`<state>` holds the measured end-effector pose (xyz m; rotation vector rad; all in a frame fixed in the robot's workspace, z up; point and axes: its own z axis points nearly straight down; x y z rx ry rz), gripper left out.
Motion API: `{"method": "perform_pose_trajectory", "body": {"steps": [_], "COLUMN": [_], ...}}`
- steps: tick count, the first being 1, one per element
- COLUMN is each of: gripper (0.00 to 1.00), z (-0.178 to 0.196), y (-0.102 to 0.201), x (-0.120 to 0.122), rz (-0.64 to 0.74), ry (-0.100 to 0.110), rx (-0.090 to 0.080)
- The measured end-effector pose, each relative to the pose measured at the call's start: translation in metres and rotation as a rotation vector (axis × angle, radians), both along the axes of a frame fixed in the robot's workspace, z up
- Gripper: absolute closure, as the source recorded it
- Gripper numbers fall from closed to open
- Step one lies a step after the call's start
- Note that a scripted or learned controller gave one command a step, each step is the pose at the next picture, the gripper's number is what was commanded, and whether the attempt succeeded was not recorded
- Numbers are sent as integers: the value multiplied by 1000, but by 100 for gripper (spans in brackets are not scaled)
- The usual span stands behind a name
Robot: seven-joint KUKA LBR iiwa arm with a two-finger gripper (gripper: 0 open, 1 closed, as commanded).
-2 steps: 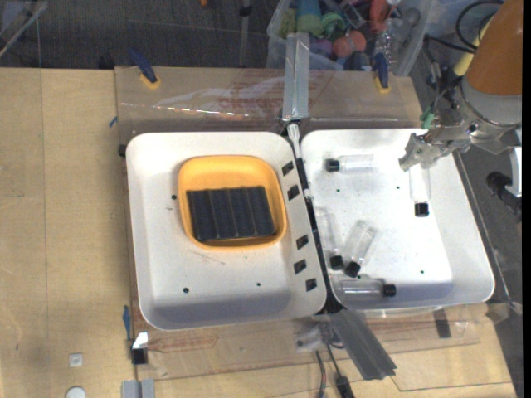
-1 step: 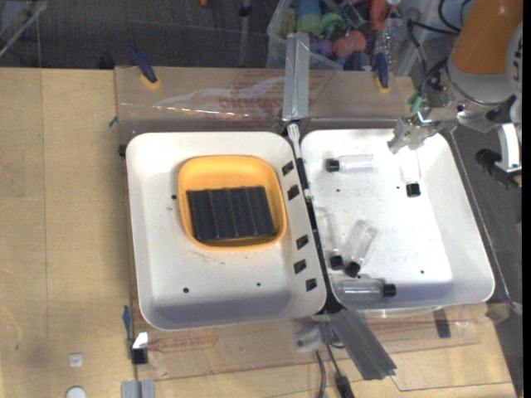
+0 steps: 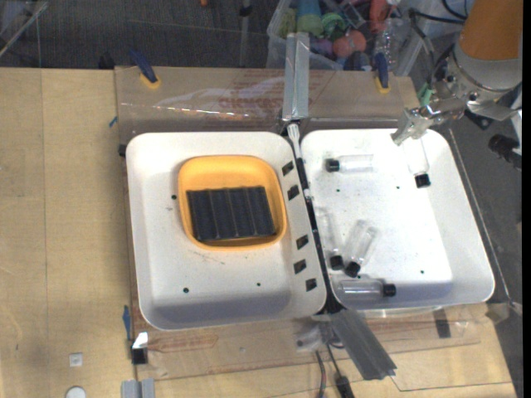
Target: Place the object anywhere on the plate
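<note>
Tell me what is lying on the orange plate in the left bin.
A dark, ribbed rectangular block lies flat on the orange plate, covering most of its floor. The plate's raised rim shows all around it. Whatever lies beneath the block is hidden.

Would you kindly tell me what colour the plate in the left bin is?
The plate is orange-yellow with a dark ribbed insert, seen in the camera view.

Across the left and lower frame you see a light wooden bench top (image 3: 58, 222), behind it along the top a dark grey carpeted floor (image 3: 124, 23), and at upper centre-right a clear tub of colourful toys (image 3: 348, 15).
</note>
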<state>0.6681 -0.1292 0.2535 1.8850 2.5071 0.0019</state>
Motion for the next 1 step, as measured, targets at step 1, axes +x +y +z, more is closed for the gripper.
{"method": "perform_pose_trajectory", "body": {"steps": [1], "gripper": [100], "z": [19], "y": [-4], "x": [0], "rz": [96], "ry": [0], "rx": [-1]}}
